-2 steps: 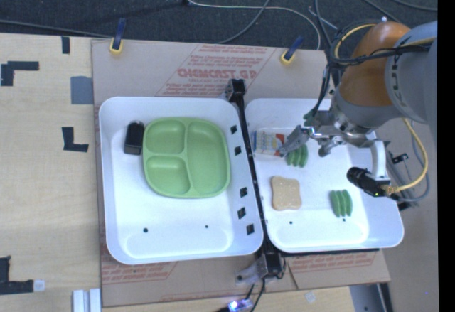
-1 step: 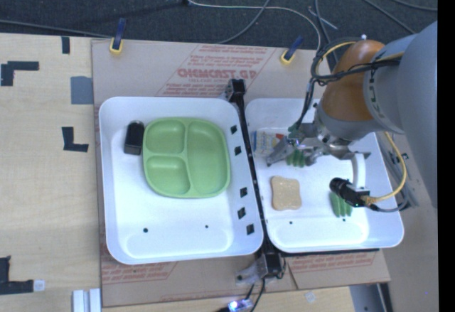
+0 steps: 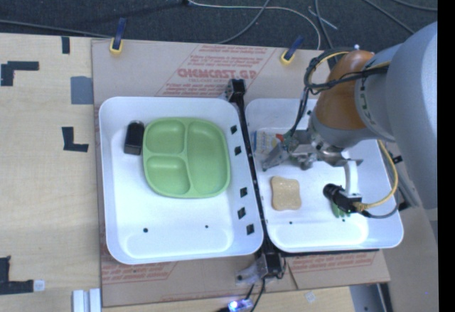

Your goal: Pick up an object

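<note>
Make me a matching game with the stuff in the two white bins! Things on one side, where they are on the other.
Things:
1. green divided plate
2. small black block
3. tan sponge-like piece
4. pincer

Places:
A. in the right bin, near its middle
B. in the left bin, touching the plate's left edge
C. in the middle of the left bin
D. over the right bin, close to the divider between the bins

Pairs: 1-C, 2-B, 3-A, 4-D
</note>
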### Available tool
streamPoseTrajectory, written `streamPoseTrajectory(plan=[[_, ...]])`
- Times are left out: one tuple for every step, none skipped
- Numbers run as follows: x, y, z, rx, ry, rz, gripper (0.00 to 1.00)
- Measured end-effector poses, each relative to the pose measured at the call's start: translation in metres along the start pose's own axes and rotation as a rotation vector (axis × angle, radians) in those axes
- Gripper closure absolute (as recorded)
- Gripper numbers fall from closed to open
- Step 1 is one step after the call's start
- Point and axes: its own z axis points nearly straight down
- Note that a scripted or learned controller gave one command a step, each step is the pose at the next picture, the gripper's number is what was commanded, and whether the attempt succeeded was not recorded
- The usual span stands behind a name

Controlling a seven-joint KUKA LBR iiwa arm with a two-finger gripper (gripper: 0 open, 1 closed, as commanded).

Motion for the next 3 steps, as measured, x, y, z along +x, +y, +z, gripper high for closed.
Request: streamPoseTrajectory(plan=[[0.000,0.001,-0.012,-0.002,-0.001,-0.001,1.00],[-0.001,-0.008,-0.060,-0.004,0.001,0.001,1.00],[0.000,-0.007,-0.124,-0.006,0.000,0.000,1.00]])
